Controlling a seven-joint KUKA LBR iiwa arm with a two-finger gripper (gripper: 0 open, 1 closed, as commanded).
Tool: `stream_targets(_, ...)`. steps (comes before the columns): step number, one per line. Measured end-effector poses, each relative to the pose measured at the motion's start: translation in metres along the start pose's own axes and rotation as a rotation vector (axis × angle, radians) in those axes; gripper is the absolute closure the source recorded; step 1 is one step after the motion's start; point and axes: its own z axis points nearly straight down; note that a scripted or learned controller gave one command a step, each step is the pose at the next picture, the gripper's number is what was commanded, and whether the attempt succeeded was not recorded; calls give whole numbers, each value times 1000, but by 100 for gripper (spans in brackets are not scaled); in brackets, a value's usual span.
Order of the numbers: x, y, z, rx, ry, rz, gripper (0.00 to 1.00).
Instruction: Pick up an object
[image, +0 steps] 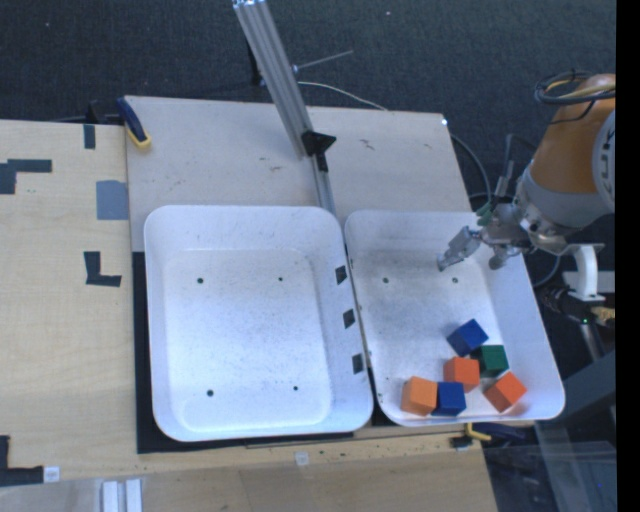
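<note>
Gripper (474, 249) over right bin (400, 300), near its far right rim, fingers spread apart with nothing between them. Six blocks (462, 374) clustered in the bin's near right corner against the rim, edges variously turned; bare floor lies between them and the gripper.

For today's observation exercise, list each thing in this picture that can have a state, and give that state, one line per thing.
gripper: open, holding nothing, above the upper part of the right bin.
right bin: holds six blocks, bunched at its lower corner.
blue block: lying tilted, apart from the gripper.
green block: lying in the bunch, ungrasped.
left bin: white, speckled floor.
</note>
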Motion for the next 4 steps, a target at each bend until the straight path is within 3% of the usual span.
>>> stream_targets(1, 47, 21, -16, -3, 1, -4, 0)
stream_targets(2, 7, -3, 95, 9, -1, 4, 0)
stream_targets(3, 5, -66, 108, 3, 0, 3, 0)
stream_targets(4, -3, -91, 91, 1, -1, 3, 0)
